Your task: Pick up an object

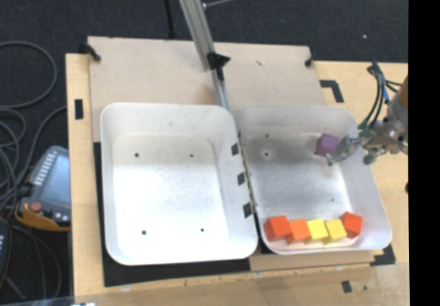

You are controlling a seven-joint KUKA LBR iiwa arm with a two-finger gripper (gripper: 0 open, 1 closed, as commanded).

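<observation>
A purple block [327, 144] lies at the right of the right bin [295, 181], near its far wall. My gripper [342, 152] reaches in over the bin's right rim and sits right beside the purple block, on its right side. Whether it touches the block is unclear. Along the bin's front wall runs a row of blocks: an orange-red one [277, 227], an orange one [298, 230], two yellow ones [326, 230] and a red one [352, 223].
The left bin [172, 188] stands beside the right one. A slanted metal rail [196, 16] rises from the bench behind the bins. Cables and a hand-held pendant [48, 188] lie off the bench at the left.
</observation>
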